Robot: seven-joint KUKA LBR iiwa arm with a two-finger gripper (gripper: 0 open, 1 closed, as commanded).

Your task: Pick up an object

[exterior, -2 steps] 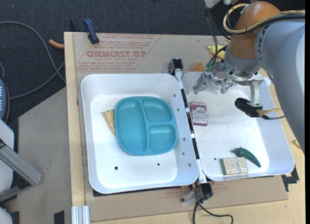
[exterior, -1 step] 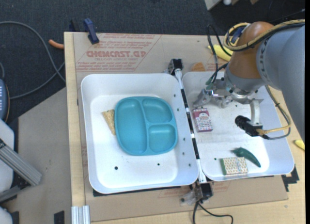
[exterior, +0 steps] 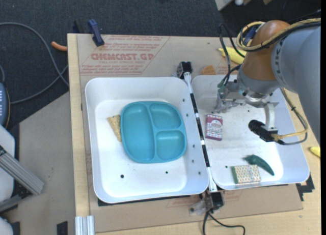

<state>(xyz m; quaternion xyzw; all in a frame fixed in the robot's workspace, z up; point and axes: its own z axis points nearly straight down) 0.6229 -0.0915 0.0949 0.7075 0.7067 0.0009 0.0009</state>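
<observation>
Camera view: gripper hung low over upper left of the right bin, just above the small pink packet lying by the divider; can't tell its state, nothing seen held. Lower right of that bin had a green pepper-like item beside a patterned sponge; left bin held a teal divided plate w/ a cracker at its left edge

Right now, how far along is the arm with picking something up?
Done: the gripper is down inside the right bin, near its back left corner. In hand: nothing visible; the small pink packet, the green item and the patterned sponge all lie on the bin floor. Left: grasp and lift one.
</observation>
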